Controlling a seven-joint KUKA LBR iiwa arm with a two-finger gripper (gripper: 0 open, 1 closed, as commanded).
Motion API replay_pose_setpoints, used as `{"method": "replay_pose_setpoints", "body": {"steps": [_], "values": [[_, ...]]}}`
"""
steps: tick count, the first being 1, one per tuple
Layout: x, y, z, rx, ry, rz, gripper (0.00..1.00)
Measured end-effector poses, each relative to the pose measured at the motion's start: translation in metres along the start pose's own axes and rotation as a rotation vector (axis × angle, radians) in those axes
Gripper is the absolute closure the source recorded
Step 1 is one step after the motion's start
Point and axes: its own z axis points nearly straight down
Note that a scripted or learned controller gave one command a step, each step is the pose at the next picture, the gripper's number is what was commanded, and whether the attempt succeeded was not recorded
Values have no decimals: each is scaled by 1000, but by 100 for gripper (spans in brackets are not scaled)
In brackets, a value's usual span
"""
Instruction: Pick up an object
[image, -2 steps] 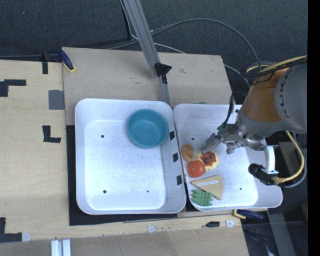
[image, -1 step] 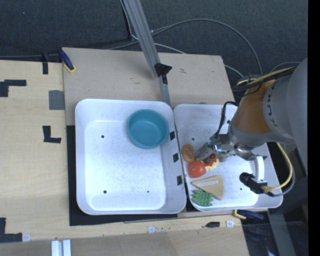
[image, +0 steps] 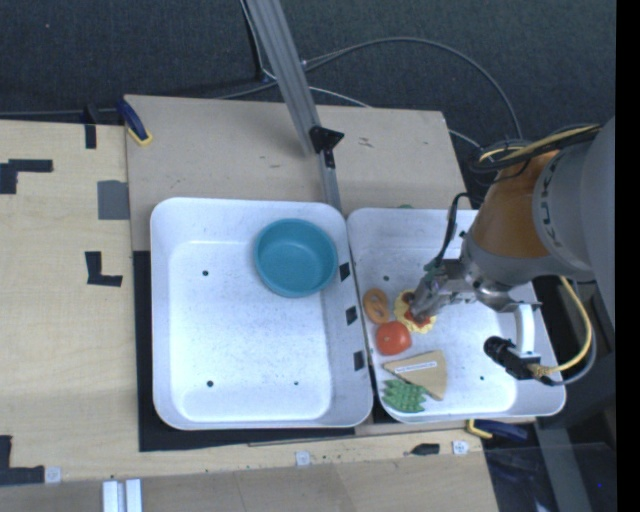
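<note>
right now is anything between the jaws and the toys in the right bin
Nothing visible stands in the way. The gripper is already down in the right bin, right at the cluster of toys, just above the red tomato and beside the small orange piece. Whether it touches any of them cannot be told.

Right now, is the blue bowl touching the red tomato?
Apart. The camera view shows the blue bowl in the left bin and the red tomato in the right bin.

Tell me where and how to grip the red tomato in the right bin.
Grip the red tomato across its round middle, coming straight down. It is crowded: the bread roll lies above-left, the sandwich wedge just below, so close along the freer left-right line.
</note>
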Motion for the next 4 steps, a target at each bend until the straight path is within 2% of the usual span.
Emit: {"method": "replay_pose_setpoints", "body": {"steps": [2, 3, 4], "values": [[-3, -3, -111, 6, 2, 0, 100], [-3, -2, -153, 5, 2, 0, 100], [49, -8, -157, 8, 3, -3, 100]]}}
